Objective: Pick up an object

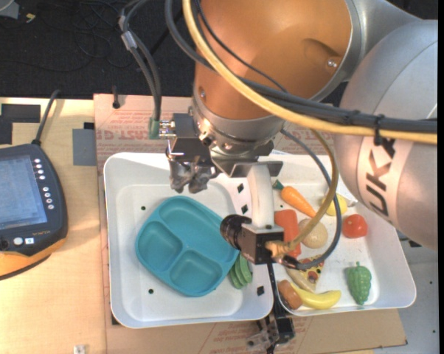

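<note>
Teal and three-sectioned, a divided plate lies flat in the left bin, filling most of its floor and turned at a slant to the bin's walls. The pincer hangs over the far part of that same bin, just beyond the plate's far rim and a little toward its right-hand corner. In this slanted view its dark metal tip appears to meet the rim, but whether it touches the plate or stands above it cannot be told. Nor can I tell how far the pincer is open, or whether it has hold of anything; its tip reads as one dark clump. A small green toy vegetable lies tucked against the plate's near right edge, beside the wall between the bins. The right bin holds toy foods well apart from the pincer: a carrot at the far side, a tomato near the middle, a green bunch of grapes and a banana at the near side. A teach pendant rests on the bench left of the bins.
</note>
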You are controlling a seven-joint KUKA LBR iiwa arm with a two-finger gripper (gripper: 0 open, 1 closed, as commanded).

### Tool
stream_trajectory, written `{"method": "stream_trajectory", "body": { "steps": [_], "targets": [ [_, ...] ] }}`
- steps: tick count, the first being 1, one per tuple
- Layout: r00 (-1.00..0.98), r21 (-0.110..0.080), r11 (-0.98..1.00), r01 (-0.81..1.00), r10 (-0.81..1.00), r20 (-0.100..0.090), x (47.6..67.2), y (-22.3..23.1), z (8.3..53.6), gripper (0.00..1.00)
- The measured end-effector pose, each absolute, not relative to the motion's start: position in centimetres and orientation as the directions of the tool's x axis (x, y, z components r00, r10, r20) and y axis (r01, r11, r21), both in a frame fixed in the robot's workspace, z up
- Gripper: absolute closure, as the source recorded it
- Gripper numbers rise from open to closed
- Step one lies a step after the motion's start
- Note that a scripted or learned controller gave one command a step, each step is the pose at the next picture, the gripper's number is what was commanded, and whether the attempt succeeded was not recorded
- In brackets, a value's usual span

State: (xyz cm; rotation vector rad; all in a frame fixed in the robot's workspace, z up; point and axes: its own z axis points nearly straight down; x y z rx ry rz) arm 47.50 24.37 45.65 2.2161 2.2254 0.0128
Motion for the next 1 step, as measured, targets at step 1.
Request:
{"method": "stream_trajectory", "body": {
  "steps": [1],
  "targets": [
    [-0.003,0.004,0.003,1.000,1.000,0.002,47.61,24.34,52.73,1.00]
  ]
}}
